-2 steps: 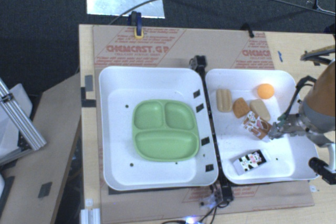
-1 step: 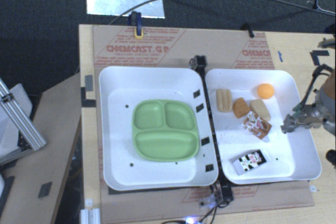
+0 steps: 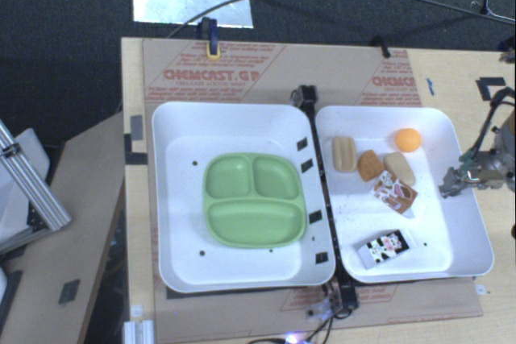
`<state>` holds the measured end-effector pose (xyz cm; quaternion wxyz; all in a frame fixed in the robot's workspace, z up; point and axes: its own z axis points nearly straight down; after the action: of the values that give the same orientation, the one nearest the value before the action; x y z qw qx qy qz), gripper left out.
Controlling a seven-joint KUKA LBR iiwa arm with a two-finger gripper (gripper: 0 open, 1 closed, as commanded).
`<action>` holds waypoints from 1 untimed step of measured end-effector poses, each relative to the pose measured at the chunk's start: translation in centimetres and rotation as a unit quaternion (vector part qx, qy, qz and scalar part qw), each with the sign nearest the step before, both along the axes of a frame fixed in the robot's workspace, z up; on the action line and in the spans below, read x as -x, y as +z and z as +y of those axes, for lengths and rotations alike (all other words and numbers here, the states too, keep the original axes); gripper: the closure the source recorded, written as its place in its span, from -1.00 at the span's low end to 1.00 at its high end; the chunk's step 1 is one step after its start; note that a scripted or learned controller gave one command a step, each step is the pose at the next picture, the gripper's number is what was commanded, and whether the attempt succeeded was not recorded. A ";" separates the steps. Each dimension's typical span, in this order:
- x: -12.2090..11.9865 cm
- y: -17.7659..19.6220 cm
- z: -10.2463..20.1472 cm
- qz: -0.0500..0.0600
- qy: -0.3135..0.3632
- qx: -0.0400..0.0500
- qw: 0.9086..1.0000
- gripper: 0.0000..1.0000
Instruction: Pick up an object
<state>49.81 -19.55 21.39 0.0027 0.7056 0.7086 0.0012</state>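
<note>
The right bin (image 3: 468,242) holds several small items. An orange ball (image 3: 408,139) lies at the back. A pale bread-like piece (image 3: 344,153), a brown cookie (image 3: 370,165) and a beige piece (image 3: 400,167) lie in a row, with a patterned brown packet (image 3: 394,194) just in front of them. A black-and-white carton (image 3: 383,247) lies near the front. My gripper (image 3: 456,180) hangs at the bin's right rim, apart from every item and roughly level with the packet. Nothing shows in its grasp.
The left bin (image 3: 181,133) carries a green divided plate (image 3: 254,199). Black clips run along the divider (image 3: 320,197) between the bins. A cardboard sheet (image 3: 266,68) lies under both bins. A metal frame (image 3: 32,185) stands at the far left.
</note>
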 end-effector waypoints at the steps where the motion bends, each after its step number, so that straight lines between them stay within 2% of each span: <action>1: -2.1 1.2 5.0 0.001 0.002 -0.001 1.000 1.00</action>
<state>51.90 -14.50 22.58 0.0015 0.7039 0.7103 0.0013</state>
